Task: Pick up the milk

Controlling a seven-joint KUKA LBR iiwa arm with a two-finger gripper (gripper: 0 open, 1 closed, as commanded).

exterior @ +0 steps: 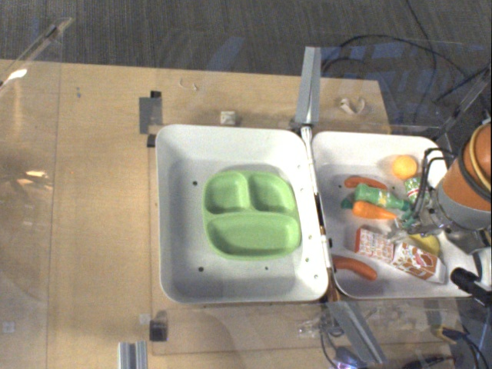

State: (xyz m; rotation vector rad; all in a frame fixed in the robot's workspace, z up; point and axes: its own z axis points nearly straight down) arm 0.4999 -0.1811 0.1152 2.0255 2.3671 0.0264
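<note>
A: Where is the milk?

B: The flat red-and-white milk carton (pixel 396 253) lies on its side on the floor of the right-hand shallow white bin (pixel 361 151), toward the near edge, long axis running left to right.

A: And the arm?

B: The grey arm with the orange band (pixel 470 177) comes in from the right, and its two-finger gripper (pixel 410 223) hangs just above the carton's upper edge, over the middle of that bin.

A: Is it grasping the carton?

B: I cannot tell how the jaws stand; the tip is small and blurred against the clutter, and nothing is clearly caught in it.

A: What else is in that bin?

B: An orange carrot with a green top (pixel 378 210) just left of the gripper, a red sausage (pixel 366 182) above it, a second red sausage (pixel 355 267) left of the carton near the front wall, a round orange fruit (pixel 404 166) toward the back, and a yellow banana-like piece (pixel 425 244) touching the carton's far side.

A: The other bin?

B: The left-hand shallow white bin (pixel 177 206) holds a green plastic divided plate (pixel 251 213) with three compartments, set near its middle.
</note>
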